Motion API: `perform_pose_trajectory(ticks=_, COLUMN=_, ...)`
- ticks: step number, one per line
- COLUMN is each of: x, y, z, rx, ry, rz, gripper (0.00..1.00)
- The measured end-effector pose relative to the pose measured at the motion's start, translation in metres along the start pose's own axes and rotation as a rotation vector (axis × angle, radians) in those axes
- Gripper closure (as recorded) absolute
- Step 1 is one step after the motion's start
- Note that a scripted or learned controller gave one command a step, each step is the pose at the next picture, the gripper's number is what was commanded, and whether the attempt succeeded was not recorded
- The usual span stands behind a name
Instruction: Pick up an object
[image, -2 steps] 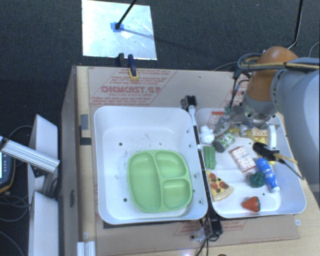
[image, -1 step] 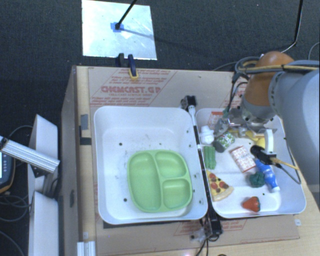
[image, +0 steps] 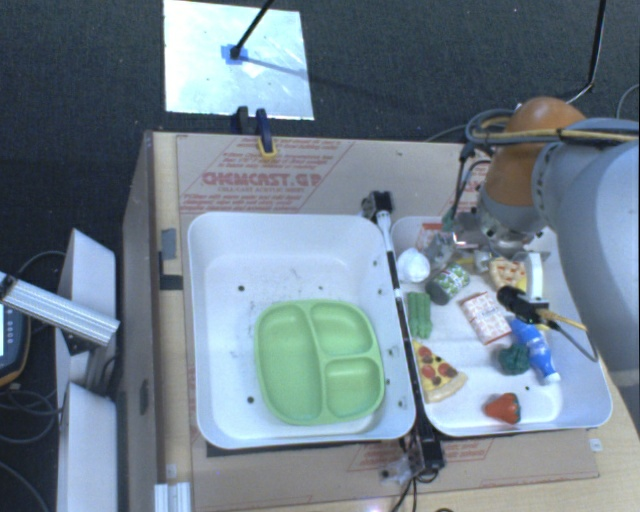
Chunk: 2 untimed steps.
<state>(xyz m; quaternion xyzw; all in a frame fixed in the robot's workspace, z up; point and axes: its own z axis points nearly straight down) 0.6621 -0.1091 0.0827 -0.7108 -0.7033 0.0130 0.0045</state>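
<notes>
No object is seen lifted yet: the pincer (image: 470, 262) is lowered into the right bin (image: 590, 395) over the toys near the dark can (image: 447, 282), its state not discernible, so grasping remains.

Red block lettering runs across the brown protective sheet (image: 270, 170) on the table, above the left bin in the upper middle of the frame. It reads "CHEMCAST GP", or near enough; the last letters are faint. Smaller red lines of print sit above and below that word, too small to make out. More red print shows on the same sheet at the bottom edge, below the bins, also unreadable. A small red-and-white card (image: 486, 316) in the right bin bears markings I cannot read.
</notes>
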Motion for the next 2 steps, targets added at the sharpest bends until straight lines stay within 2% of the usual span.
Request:
perform_pose_trajectory(ticks=1, x=-0.002, y=0.0, z=0.001, rx=0.001, ry=0.005, rz=-0.001, gripper=0.0)
perform_pose_trajectory(ticks=2, x=-0.032, y=-0.034, z=-0.082, rx=-0.031, ry=0.009, rz=-0.012, gripper=0.0)
